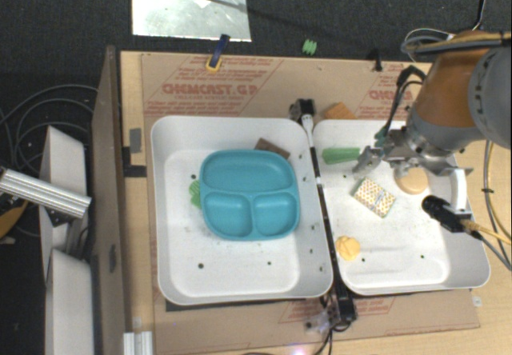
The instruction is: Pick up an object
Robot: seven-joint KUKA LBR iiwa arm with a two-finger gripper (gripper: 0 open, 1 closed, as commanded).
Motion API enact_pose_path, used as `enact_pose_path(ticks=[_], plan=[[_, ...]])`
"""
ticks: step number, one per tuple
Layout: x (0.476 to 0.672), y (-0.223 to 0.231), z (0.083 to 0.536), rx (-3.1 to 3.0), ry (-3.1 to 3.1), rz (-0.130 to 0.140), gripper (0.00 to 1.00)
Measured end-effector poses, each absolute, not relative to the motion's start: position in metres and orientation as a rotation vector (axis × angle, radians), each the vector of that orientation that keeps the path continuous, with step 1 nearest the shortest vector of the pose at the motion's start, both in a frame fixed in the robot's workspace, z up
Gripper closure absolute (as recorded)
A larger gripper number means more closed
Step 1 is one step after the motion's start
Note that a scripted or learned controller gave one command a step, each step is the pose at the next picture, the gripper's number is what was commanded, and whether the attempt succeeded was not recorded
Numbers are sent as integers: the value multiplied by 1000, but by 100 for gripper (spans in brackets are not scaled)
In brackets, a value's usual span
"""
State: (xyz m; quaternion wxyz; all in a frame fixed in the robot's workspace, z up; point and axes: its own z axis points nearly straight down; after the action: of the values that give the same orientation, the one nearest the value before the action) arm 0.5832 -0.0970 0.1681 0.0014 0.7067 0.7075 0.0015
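The robot arm [460, 97] reaches into the right-hand bin [448, 269], its jaws [378, 155] poised just above a checkered packet [374, 197]; whether they are open or closed cannot be told. A green block [341, 155] lies beside the packet toward the divider, a yellow lump [348, 247] below it. A clean pick likely calls for centring over the packet before descending.
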Motion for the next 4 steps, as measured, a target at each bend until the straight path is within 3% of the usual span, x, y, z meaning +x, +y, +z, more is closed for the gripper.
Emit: enact_pose_path(ticks=[1,2,3,4], plan=[[592,-137,80,2224,2219,-2,0],[594,-135,95,2217,2221,5,100],[580,-213,201,2217,2206,4,100],[629,-139,184,2207,2233,8,100]])
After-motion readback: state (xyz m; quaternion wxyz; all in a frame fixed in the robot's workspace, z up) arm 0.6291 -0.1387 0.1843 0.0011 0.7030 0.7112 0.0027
